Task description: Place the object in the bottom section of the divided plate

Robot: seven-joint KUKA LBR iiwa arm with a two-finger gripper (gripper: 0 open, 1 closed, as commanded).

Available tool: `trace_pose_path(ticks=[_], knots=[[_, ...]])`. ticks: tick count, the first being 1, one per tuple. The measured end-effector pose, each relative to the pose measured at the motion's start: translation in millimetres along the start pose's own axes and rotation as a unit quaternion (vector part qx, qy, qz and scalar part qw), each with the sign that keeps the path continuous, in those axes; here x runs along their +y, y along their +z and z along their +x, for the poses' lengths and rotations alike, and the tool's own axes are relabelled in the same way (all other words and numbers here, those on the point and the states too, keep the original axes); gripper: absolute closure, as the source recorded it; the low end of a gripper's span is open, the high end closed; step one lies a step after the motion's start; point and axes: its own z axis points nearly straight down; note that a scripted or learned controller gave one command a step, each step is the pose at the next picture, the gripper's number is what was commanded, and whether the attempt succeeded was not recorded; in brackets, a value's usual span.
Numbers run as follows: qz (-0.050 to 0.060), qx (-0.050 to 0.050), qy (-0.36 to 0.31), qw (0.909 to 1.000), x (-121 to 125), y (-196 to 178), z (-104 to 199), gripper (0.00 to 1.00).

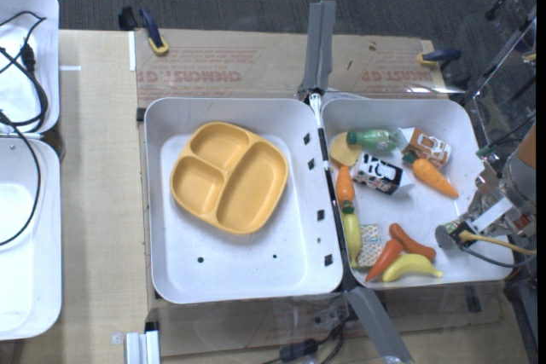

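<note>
From my station nothing is placed yet: the divided plate point(229, 176) sits bare, and I can't tell the state of the pincer point(450, 234) by the right bin point(465, 119).

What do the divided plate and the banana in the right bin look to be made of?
Divided plate: probably moulded plastic, matte yellow-orange, one even colour with softly rounded ridges between sections. Banana: likely a plastic toy, smooth with a slight sheen and uniform yellow; too small to be sure.
</note>
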Motion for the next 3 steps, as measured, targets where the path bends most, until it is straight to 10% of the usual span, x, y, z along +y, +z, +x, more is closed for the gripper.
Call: trace_pose_path(ticks=[2, 3], knots=[[-0.001, -0.004, 0.044, 0.9990, -21.5, -287.7, 12.1, 1.00], [-0.001, -0.004, 0.144, 0.9895, -36.7, -309.1, 31.6, 1.00]])
